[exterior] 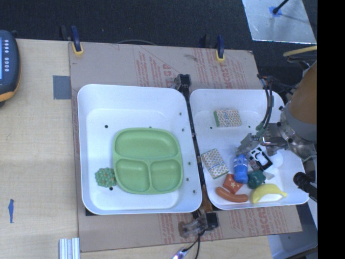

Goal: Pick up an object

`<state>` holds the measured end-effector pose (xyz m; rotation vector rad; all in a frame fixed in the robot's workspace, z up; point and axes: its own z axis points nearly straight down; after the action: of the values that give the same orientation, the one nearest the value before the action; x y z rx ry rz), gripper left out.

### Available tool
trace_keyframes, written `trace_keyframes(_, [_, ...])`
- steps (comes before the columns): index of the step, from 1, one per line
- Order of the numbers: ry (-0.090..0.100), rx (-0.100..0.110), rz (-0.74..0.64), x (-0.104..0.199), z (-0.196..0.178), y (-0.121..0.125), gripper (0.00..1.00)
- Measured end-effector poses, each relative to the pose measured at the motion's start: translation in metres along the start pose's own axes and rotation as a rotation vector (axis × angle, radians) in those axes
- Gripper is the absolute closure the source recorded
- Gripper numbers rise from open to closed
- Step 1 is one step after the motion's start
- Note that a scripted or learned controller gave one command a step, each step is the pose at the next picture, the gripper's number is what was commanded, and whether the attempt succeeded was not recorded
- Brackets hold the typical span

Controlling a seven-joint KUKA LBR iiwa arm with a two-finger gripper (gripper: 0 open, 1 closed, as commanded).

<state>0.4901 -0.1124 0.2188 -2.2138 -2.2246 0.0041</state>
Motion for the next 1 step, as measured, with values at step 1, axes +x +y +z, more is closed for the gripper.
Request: trace_keyframes(1, [-0.001, 0.003, 0.002, -0.0460, 0.1170, 0.0480, 0.00])
